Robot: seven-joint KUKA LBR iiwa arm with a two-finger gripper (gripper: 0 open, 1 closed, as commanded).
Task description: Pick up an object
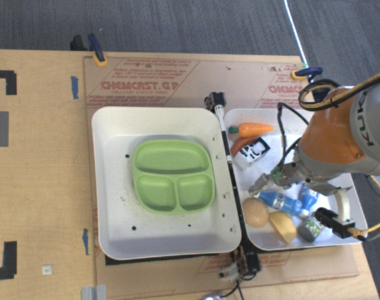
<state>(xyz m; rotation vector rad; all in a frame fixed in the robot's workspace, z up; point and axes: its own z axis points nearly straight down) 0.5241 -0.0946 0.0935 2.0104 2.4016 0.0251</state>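
My gripper is down inside the right-hand shallow white bin, low among the clutter, and I judge this to be the reach-and-close step of the pick: I am at the objects but have nothing lifted. I cannot tell how the gripper stands, since my own orange-banded wrist covers most of it from above, and nothing shows as held.

Just below the gripper lies a blue plastic bottle-shaped toy, touching or nearly touching the tool; that is the likeliest thing to take. Further below and a little to the left sits a rounded tan potato-like piece, with a yellowish wedge-shaped piece beside it and a small dark green speckled lump off to the lower right. Above and to the left of the gripper are a white card with black marking and an orange toy carrot. Well away to the left, in the other white bin, rests a light green three-compartment plastic tray, which I leave alone.

The next move calls for settling squarely over the blue piece, closing firmly, and rising straight up without dragging the neighbours. The pieces lie packed close, so a clean grasp on one alone looks doubtful.
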